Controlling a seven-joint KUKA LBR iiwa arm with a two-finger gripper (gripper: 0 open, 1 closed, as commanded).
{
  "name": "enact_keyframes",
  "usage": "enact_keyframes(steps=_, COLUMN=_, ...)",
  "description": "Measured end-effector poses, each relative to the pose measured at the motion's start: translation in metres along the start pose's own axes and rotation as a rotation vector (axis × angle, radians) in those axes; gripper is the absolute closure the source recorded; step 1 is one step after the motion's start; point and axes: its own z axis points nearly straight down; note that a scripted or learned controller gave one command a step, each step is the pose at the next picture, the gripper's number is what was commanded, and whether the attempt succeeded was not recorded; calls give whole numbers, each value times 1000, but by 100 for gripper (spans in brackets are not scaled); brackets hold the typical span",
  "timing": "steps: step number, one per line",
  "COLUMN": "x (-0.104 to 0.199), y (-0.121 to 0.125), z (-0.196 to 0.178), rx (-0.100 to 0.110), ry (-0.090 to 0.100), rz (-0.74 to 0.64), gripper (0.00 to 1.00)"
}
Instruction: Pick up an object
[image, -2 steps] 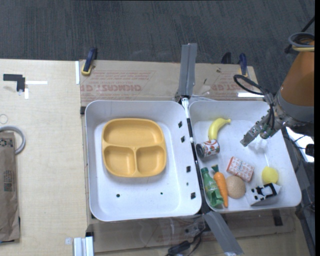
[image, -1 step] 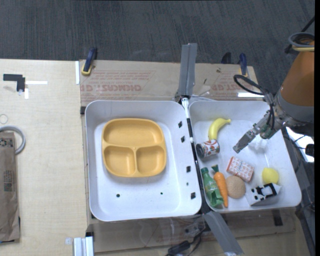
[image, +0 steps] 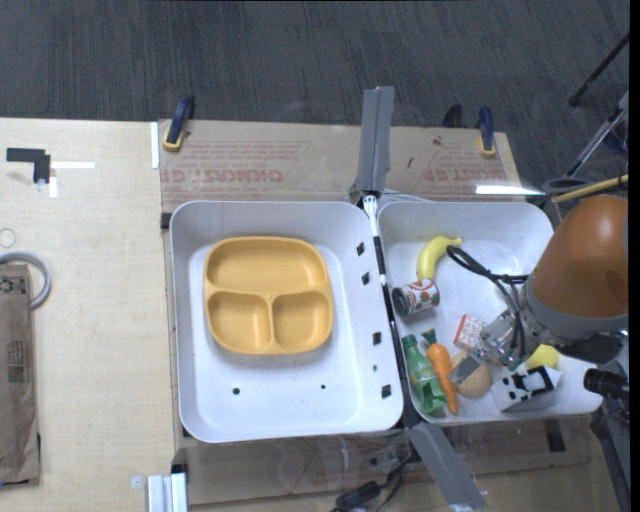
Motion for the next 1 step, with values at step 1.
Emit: enact_keyframes(steps=1, x=0, y=0, z=0, rx=0, ry=0, rz=0, gripper=0)
